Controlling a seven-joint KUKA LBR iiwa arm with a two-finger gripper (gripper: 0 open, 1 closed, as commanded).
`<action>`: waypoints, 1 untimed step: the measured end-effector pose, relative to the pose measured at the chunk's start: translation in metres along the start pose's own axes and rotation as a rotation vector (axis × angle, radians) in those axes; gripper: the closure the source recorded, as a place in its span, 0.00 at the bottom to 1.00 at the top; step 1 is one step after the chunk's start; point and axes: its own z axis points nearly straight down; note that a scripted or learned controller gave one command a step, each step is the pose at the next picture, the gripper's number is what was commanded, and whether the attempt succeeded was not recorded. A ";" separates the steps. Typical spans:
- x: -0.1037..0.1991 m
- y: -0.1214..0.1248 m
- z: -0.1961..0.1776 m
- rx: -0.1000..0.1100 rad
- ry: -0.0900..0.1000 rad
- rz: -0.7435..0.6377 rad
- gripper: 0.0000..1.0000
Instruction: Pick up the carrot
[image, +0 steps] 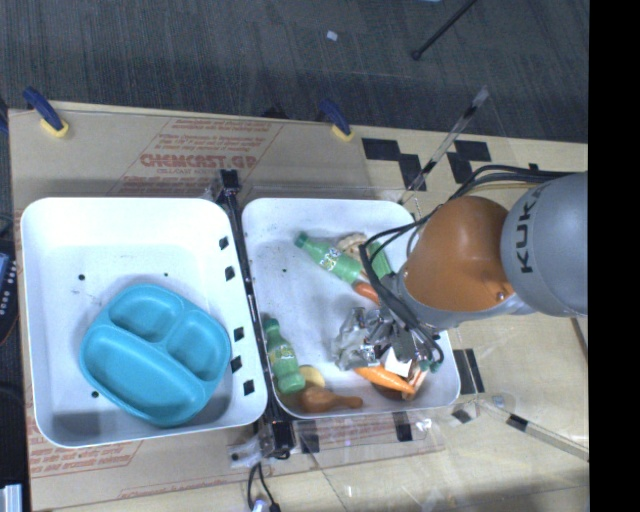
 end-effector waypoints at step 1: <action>0.016 -0.046 -0.023 0.001 -0.005 -0.081 1.00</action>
